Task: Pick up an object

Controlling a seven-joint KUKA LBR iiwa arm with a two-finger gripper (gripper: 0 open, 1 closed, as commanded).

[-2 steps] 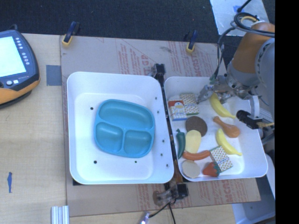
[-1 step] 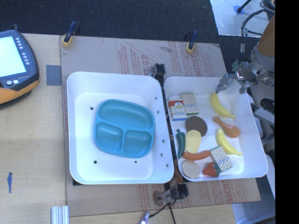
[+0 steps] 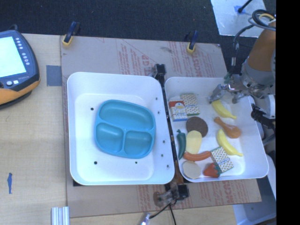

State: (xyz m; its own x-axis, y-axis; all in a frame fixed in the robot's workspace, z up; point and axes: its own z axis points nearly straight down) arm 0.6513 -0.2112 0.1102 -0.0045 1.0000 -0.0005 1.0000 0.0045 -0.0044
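Yellow plastic is what we judge to be the nearest target: a toy banana [image 3: 223,109] lying in the right bin [image 3: 255,170], near its far edge. From the fixed camera above the bench we see the gripper [image 3: 228,91] hanging low over that same end of the bin, just beyond the banana and not touching it as far as we can make out. Whether its jaws are spread or pressed together we cannot tell; the metal parts blur into one another, and nothing shows between them.

The right bin also holds a second banana [image 3: 228,144], an orange chicken leg [image 3: 228,127], a brown round patty [image 3: 197,124], two small printed boxes [image 3: 183,107], a green pepper [image 3: 181,143], a sausage [image 3: 197,156] and a few other toy foods crowded toward the near edge. The left bin [image 3: 75,125] carries a blue divided tray [image 3: 124,127].

We judge these toys to be light, hollow and stiff, with a smooth skin that may slip. The banana by the gripper curves and tapers, so we would pinch it across its thick middle, jaws set square to its length; a grip at the tip would likely squeeze it out sideways. It lies apart from its neighbours, which leaves room for the fingers on both sides. Being so light, it may skid on the slick bin floor if one finger touches first.
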